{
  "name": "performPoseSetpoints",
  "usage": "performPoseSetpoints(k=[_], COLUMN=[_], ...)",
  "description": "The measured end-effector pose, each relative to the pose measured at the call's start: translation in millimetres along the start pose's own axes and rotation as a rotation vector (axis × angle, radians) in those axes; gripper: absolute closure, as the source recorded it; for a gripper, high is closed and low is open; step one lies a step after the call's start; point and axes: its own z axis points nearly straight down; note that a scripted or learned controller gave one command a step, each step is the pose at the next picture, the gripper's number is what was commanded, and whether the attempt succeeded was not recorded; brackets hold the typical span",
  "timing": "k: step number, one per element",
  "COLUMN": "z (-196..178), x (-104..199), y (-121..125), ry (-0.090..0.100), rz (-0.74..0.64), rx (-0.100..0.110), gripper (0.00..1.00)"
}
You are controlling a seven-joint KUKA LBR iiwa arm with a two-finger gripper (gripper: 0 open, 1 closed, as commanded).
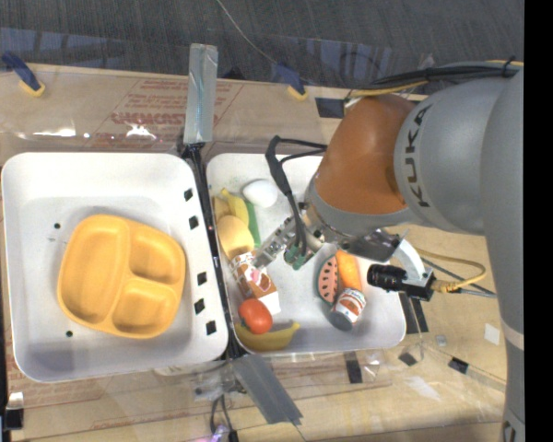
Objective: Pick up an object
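My gripper hangs low over the middle of the right bin, but from above I cannot tell how it stands or whether it has anything. Just beside it lie a watermelon slice, a tomato and a banana; a yellow tray sits in the left bin.

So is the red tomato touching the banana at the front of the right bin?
Touching. The camera view shows the tomato resting against the banana, its lower edge overlapping the banana's curve with no gap between them.
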Motion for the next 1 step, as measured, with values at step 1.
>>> performPoseSetpoints(k=[1], z=[2.3], x=[-0.8], y=[-2.8], ry=[0.003], rz=[0.004], rx=[0.005], gripper=[0.00])
